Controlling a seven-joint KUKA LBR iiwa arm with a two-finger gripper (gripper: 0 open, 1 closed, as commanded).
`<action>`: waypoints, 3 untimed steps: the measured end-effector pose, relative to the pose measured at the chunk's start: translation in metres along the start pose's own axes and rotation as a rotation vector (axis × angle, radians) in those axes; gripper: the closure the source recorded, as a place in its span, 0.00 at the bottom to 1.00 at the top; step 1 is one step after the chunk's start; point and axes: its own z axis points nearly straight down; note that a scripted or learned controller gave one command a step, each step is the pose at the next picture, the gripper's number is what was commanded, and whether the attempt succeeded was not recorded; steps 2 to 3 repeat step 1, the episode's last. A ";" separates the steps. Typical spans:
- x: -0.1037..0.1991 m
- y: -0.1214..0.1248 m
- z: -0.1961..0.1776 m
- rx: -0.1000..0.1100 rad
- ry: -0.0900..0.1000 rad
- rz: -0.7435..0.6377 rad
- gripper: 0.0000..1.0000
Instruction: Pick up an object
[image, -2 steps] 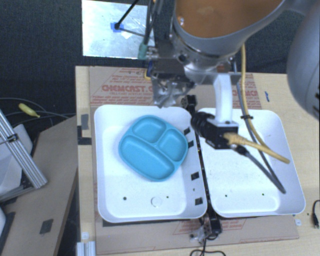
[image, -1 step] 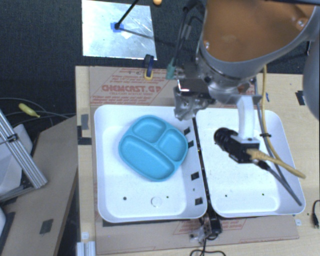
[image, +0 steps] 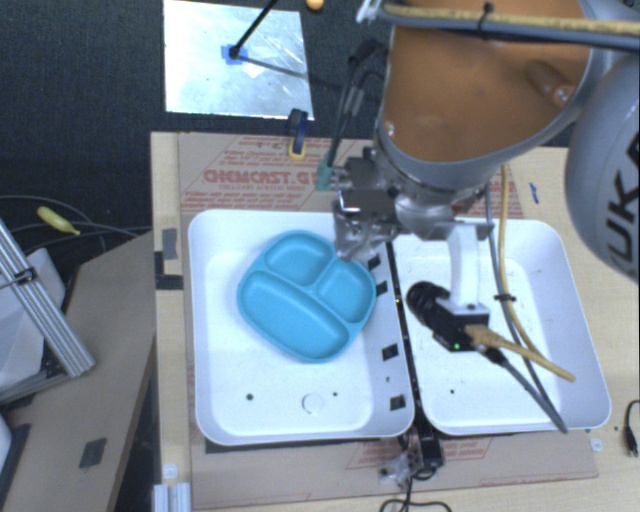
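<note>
The blue divided plate (image: 306, 295), with 3 compartments, lies in the left bin (image: 215, 330), toward that bin's far right part. The gripper (image: 352, 245) hangs directly over the plate's far right rim, at or just above the edge of the right compartment; whether it touches the rim cannot be told from this slanted view. The wrist body hides the fingertips, so whether the tool is spread or pressed together cannot be told, and nothing is seen pinched in it.

The grey arm (image: 480, 90) with its orange band fills the upper right, reaching down over the seam between the 2 bins. A white bracket carrying a small black unit (image: 440, 310) hangs from the wrist over the right bin (image: 560, 330), with cables trailing toward the near right.

Both white bins sit side by side on a brown cardboard sheet (image: 240, 170) printed with red lettering. Beyond it lies dark carpet with a shiny panel (image: 235, 55) at the far left. An aluminium frame (image: 35, 310) stands at the left edge.
</note>
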 end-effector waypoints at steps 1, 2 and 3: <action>-0.049 0.000 -0.061 -0.009 0.002 0.004 1.00; -0.049 0.000 -0.061 -0.009 0.002 0.004 1.00; -0.049 0.000 -0.061 -0.009 0.002 0.004 1.00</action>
